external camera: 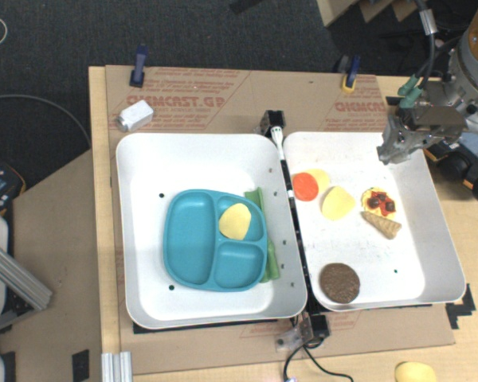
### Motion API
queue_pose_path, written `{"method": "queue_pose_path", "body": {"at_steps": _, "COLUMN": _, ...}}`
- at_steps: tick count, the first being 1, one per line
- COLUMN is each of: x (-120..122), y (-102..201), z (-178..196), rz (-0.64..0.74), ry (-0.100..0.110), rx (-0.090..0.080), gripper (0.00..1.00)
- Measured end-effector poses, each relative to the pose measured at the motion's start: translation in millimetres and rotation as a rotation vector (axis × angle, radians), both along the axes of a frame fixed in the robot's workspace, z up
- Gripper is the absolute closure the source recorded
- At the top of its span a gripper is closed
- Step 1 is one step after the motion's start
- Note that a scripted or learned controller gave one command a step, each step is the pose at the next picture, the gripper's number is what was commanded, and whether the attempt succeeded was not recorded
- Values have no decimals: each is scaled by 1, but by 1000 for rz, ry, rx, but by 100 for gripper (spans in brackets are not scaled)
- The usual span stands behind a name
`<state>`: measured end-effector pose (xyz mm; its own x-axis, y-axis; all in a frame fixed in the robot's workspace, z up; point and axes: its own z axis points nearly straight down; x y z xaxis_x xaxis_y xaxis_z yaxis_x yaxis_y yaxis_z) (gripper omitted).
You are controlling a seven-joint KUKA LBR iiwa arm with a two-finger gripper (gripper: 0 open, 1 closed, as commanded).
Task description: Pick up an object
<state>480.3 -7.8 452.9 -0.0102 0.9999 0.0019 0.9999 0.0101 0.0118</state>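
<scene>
Hovering over the far right part of the right bin (430,213), the gripper (392,154) hangs with nothing visible between its fingers, and whether they stand wide or narrow cannot be told from this slant. Below and toward the near side of it, the bin floor carries a loose cluster of objects: an orange disc (305,186) touching a pale yellow round piece (318,179) behind it, a second yellow round piece (338,204) just beside them, a pizza slice (380,211) with dark red toppings to the right, and a brown cookie (338,282) well apart near the front rim. None of these touches the gripper. The left bin (139,213) holds a blue divided plate (211,241) with a yellow piece (236,221) in one compartment, and a green item (264,237) is wedged between the plate and the bin's right wall. On the cardboard behind the left bin lies a small white block (135,115), and two blue clamps (138,66) grip the board's far edge.
</scene>
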Motion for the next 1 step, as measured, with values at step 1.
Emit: {"method": "queue_pose_path", "body": {"at_steps": 1, "x": -2, "y": 78, "z": -36, "rz": 0, "ry": 17, "rx": -1, "gripper": 100}}
